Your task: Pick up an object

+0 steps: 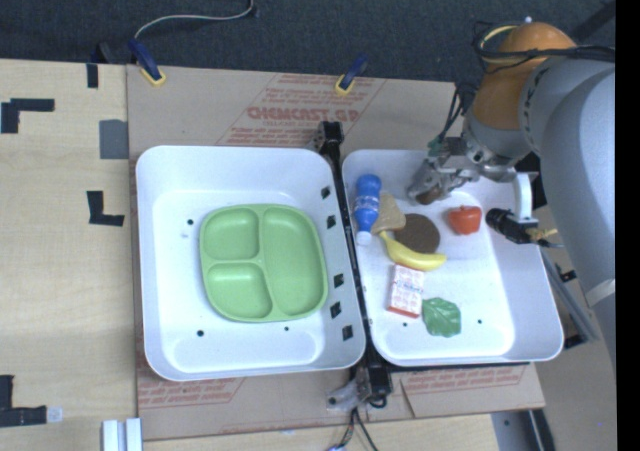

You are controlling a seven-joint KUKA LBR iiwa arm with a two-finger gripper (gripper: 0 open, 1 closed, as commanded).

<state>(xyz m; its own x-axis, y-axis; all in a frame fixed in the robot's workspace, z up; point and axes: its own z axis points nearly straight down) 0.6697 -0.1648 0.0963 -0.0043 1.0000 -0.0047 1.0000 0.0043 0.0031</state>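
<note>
Overhead, the gripper (432, 184) hung low over the right bin (520, 324), beside a red object (463, 220); whether its jaws were open could not be told. Nearby crowded a blue bottle (367, 199), brown disc (417, 234), banana (413, 256), red packet (406, 291) and green lump (441, 315). A green divided plate (264, 262) lay in the left bin (165, 189).

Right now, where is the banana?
The banana lies in the right bin, near its middle, resting against the brown round thing just behind it, with the red-and-white packet just in front.
</note>
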